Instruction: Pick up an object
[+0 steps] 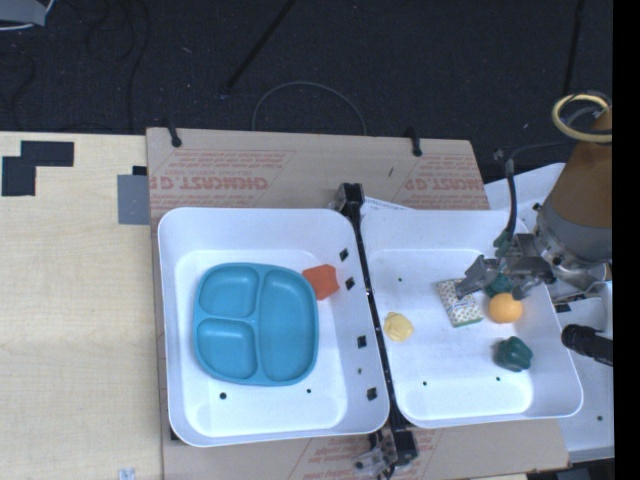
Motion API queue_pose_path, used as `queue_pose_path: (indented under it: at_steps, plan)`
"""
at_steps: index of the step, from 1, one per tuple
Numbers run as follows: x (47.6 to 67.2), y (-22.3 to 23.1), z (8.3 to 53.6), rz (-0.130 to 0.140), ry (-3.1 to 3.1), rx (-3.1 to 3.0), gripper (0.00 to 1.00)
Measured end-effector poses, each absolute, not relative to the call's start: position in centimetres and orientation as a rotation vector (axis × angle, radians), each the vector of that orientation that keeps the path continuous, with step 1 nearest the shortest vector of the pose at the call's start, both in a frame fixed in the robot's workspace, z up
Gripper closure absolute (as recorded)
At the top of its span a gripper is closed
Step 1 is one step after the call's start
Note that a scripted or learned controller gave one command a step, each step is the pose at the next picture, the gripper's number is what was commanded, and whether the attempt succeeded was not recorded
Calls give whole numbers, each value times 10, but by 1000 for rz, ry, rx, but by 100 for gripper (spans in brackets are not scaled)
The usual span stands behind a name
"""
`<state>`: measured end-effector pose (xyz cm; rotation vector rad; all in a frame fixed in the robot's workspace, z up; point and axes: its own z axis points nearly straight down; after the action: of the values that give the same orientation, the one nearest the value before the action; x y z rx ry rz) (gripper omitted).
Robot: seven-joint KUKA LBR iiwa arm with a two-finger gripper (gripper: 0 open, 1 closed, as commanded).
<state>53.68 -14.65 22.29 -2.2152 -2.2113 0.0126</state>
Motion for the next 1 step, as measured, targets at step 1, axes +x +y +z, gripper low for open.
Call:
queue_pose_path:
  at_steps: [1]
  plan:
    - [539, -147, 229, 2, -2221, -2221, 0]
